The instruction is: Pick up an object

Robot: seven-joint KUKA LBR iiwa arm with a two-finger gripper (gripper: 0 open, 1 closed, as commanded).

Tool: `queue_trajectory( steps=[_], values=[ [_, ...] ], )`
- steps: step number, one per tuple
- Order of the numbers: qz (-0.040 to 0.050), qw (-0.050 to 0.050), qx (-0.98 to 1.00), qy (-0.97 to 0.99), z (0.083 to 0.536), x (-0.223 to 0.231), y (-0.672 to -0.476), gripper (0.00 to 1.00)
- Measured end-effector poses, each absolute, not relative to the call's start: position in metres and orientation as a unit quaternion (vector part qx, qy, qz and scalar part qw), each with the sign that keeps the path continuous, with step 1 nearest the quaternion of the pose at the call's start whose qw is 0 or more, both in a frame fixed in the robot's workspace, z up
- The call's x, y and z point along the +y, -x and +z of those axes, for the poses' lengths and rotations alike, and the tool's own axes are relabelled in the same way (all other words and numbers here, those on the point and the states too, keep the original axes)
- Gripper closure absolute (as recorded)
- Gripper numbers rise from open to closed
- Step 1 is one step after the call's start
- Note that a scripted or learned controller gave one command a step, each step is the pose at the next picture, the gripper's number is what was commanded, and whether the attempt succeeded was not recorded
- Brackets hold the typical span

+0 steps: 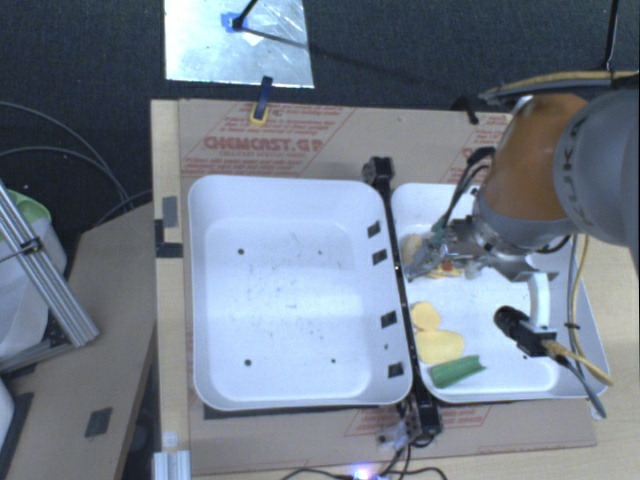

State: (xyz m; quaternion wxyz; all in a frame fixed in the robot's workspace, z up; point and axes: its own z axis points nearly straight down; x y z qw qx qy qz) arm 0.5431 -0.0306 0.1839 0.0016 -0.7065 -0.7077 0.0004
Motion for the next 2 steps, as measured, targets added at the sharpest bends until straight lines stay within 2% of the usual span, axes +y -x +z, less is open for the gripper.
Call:
queue_trajectory(
  steps=[1,2],
  values=[
    [-0.0015,-0.002,-0.709,0.706,0.185,-0.038,-0.575,0.0],
    [0.0005,0.003,-0.71,0.704,0.184,0.022,-0.5,0.0]
  ],
)
